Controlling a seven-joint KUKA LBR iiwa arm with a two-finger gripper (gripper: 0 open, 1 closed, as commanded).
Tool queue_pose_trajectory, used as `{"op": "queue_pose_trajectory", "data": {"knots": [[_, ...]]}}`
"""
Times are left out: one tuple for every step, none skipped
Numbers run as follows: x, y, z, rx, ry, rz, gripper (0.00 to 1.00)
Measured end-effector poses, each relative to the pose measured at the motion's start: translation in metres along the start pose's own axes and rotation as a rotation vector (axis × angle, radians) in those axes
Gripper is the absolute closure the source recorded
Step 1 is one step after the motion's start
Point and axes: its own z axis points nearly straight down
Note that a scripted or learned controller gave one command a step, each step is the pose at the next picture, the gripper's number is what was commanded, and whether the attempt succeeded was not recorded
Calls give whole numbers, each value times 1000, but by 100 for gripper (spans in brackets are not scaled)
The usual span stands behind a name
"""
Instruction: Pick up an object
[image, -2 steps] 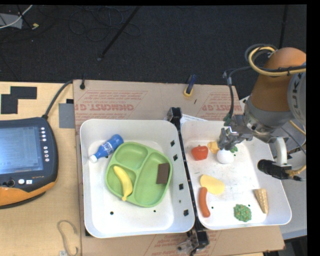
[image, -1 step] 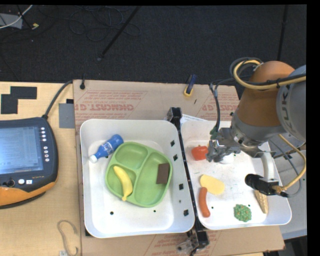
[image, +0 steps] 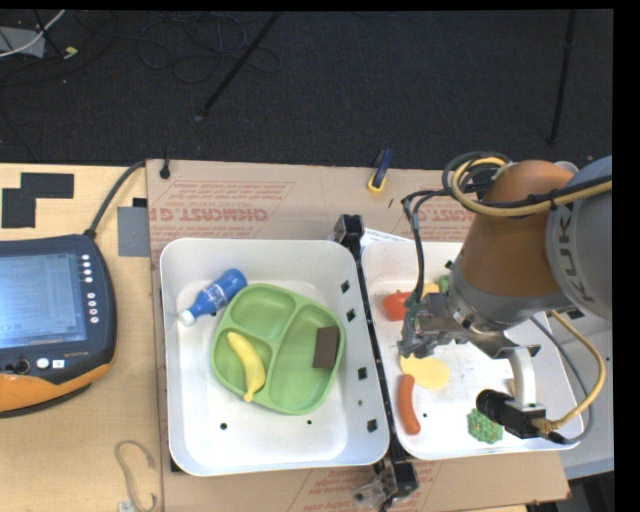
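Hovered low over right shallow white plastic bin (image: 560, 440), pincer (image: 420, 335) on grey arm with orange band (image: 515, 235). Couldn't tell pincer state, too blurry, honestly. Closest candidates: flat yellow round piece (image: 432, 375) sat just below pincer; small red rounded piece (image: 397, 304) just up-left. Red-orange sausage-shaped toy (image: 407, 403) lay further down, long axis roughly top-to-bottom. Probably called for short drop, no big sideways shift.

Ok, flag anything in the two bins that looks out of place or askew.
Nothing looks spilled or broken. The blue bottle lies on its side in the left bin, beside the green plate, not on it.
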Motion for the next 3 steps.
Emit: {"op": "queue_pose_trajectory", "data": {"knots": [[9, -13, 2, -2, -1, 1, 100], [13, -4, 2, -4, -2, 0, 100], [18, -5, -16, -6, -2, 0, 100]]}}
